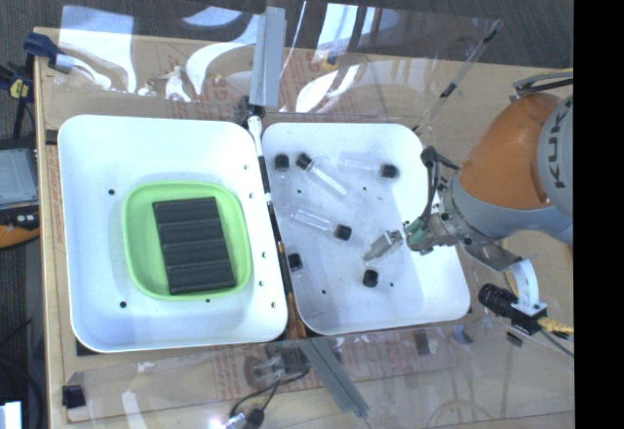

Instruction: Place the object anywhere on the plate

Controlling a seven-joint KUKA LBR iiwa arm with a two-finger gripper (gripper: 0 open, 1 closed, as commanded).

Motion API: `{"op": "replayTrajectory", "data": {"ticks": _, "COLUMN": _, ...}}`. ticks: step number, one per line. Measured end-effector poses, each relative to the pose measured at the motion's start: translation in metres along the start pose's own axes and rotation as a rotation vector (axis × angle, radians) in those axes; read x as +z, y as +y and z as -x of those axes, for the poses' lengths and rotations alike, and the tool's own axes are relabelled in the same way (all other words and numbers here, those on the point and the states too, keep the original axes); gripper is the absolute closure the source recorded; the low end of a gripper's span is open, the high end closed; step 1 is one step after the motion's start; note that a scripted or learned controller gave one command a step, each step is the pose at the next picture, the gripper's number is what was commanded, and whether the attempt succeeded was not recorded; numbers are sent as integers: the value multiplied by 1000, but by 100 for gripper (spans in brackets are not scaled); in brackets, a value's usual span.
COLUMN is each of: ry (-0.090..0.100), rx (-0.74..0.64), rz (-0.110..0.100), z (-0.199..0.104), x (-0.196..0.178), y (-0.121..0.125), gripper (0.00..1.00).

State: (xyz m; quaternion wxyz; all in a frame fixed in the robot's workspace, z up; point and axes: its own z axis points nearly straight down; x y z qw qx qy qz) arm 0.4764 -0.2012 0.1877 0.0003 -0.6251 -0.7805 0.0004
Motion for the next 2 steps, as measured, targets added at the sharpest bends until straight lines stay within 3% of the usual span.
{"op": "replayTrajectory", "data": {"ticks": 1, "ry": 1, "rx": 33, "rz": 0, "z": 10, "x": -37, "y": -2, "gripper": 0}}
{"op": "replayTrajectory", "data": {"ticks": 2, "ry": -1, "rx": 34, "rz": 2, "z": 9, "x": -175, "y": -1, "gripper": 0}}
